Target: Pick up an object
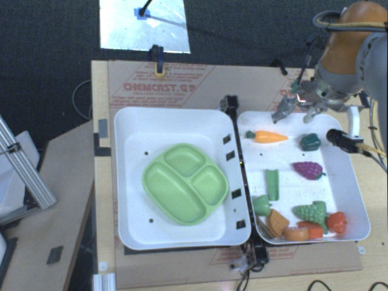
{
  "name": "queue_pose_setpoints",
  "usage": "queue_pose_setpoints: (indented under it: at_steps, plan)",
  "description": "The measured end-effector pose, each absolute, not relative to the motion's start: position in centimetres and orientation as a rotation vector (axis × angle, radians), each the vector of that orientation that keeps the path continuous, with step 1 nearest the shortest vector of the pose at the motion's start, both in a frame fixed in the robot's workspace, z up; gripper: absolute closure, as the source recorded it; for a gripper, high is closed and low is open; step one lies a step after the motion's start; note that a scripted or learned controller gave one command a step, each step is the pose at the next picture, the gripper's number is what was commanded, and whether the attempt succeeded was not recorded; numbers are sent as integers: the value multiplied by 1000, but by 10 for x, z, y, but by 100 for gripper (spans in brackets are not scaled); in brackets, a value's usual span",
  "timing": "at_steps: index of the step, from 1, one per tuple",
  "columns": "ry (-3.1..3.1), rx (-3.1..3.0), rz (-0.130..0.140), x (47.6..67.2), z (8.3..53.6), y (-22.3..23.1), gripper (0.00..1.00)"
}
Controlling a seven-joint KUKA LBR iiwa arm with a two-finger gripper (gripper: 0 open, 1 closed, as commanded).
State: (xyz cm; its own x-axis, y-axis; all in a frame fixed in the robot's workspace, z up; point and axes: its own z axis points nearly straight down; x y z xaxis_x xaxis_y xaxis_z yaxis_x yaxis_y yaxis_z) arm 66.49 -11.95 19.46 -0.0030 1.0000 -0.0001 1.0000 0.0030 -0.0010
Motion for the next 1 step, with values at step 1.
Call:
queue_pose_setpoints:
  at_steps: [1]
  plan:
    - [-2226, -2219, -1, 666, 196, -119, 0]
